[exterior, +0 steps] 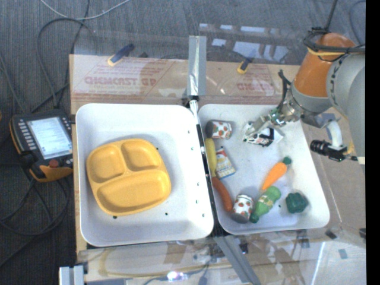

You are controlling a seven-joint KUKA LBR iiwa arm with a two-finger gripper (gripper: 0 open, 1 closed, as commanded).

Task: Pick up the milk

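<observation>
Right-hand shallow white plastic bin [314,218]: holds all loose items. Left-hand shallow white plastic bin [89,230]: holds one yellow three-compartment plastic tray [127,175], lying flat, slightly turned.

Task item: small white-and-black cow-patterned milk carton [261,138], lying in the upper part of the right bin, near its far rim, apart from the other goods. Not lifted; resting on the bin floor as far as can be judged.

Grey arm with orange band [317,70]: reaching in from the right, wrist over the bin's far right corner. Two-finger metal gripper [264,125]: down at the carton, directly above and touching or nearly touching its upper edge. Spread of the jaws and any grip on the carton: cannot tell, parts too small and overlapping.

Other contents, right bin: small brown-and-red printed can [219,129] at upper left; yellow-and-red flat packet [224,162] below it; long yellow strip-shaped item [209,154] along the left wall; reddish-orange sausage-shaped toy [223,196]; round white-and-red printed can [243,205]; green plastic bottle [265,203]; orange toy carrot with green top [276,173]; dark green lumpy toy vegetable [296,202] at lower right.

Progress, judged: approach made, tool at the milk. Outstanding: secure hold confirmed, carton raised clear of the bin.
</observation>
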